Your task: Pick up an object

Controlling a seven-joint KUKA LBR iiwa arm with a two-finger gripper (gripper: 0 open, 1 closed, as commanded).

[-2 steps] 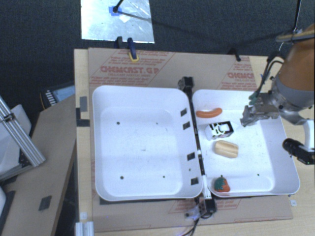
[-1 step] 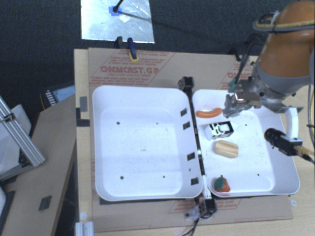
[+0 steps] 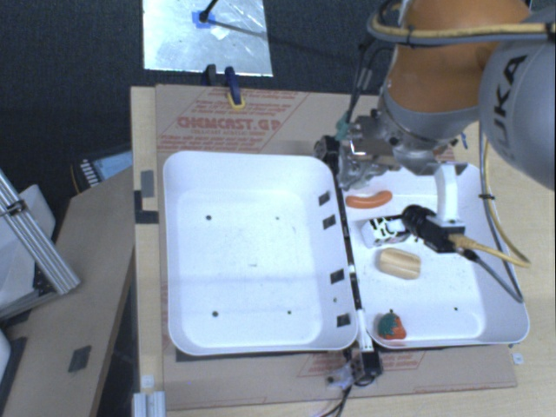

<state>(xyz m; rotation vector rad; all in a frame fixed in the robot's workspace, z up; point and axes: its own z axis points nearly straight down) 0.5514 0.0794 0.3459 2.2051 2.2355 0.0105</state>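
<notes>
In the right bin (image 3: 495,315) lie an orange sausage-shaped piece (image 3: 369,201), a small black and white thing (image 3: 383,228), a tan bread-like block (image 3: 399,263) and a red and green strawberry-like toy (image 3: 390,325). My gripper (image 3: 351,172) hangs over the bin's back left corner, just up and left of the orange piece. The wrist hides much of the gripper, and I see nothing held in it.
The left bin (image 3: 174,233) sits beside the right one, and a black-clipped divider (image 3: 346,259) runs between them. Both rest on a cardboard sheet (image 3: 226,115). A shiny foil sheet (image 3: 208,24) lies behind the bench.
</notes>
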